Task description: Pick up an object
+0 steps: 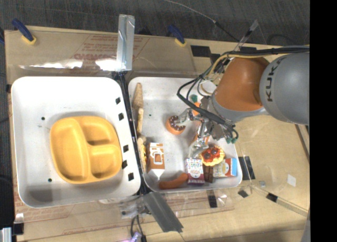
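While the arm [274,86] reaches in from the right edge of the worktop [274,146] and hangs low over the right bin [158,91], the step in hand looks like the approach to a grasp, with nothing lifted yet. The pincer [202,133] sits among cables just under the orange band, near the middle of that bin, and its metal tips are too tangled with wiring and shadow for me to tell whether it is spread or closed; nothing can be seen held in it. Things that could be picked all lie in the right bin: a small round doughnut [175,124] just to the left of the pincer, a cupcake with red topping [211,157] just below it toward the bin's near right corner, a small carton [195,170] touching the cupcake's left side, a brown box [156,155] near the bin's left wall, a sausage [172,183] along the near wall, and a long piece of bread [138,104] leaning along the left wall. A yellow divided tray [84,149] rests alone in the left bin [31,93]. My judgement is that the cupcake or the doughnut is the likeliest target, being nearest. The next move calls for settling the pincer squarely over one item, descending without nudging the close neighbours, then closing and lifting straight up; the crowding by the near right corner makes a clean grip doubtful.
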